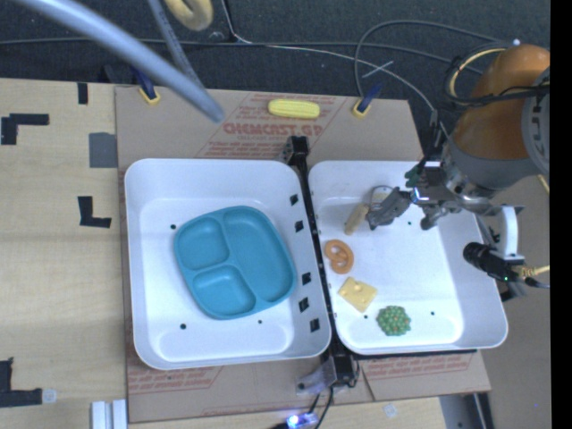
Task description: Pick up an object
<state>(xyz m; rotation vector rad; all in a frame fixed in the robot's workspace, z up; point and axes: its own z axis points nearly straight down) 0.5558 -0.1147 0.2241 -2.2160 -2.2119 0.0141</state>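
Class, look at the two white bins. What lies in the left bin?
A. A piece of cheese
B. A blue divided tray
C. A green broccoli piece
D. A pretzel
B: the blue divided tray sits alone in the left bin, while the pretzel, cheese and green broccoli piece all lie in the right bin.

Arm (500, 105) in from the right, gripper (386, 211) low over right bin (474, 329), near its back. Tan piece (356, 218) just beside the fingertips, not gripped. Pretzel (339, 256), cheese wedge (357, 294), broccoli (393, 320) lie nearer the front. Blue divided plate (234, 260) in left bin (152, 329). Yellow item (293, 108) on cardboard behind the bins.
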